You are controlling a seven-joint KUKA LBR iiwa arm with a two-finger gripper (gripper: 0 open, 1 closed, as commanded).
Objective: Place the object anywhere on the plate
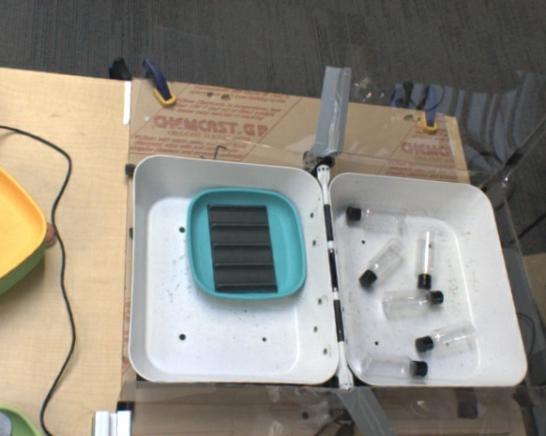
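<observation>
Teal plate (247, 245), holding a dark ridged insert (242, 249), sits in the left bin (155, 278). Right of the plate, in the right bin (480, 219), lie several clear black-capped vials (380, 265), scattered, none touching the plate. Claw state: cannot tell.

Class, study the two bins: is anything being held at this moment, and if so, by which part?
Nothing is seen held. The vials lie loose in the right bin, and the teal plate sits in the left bin.
</observation>
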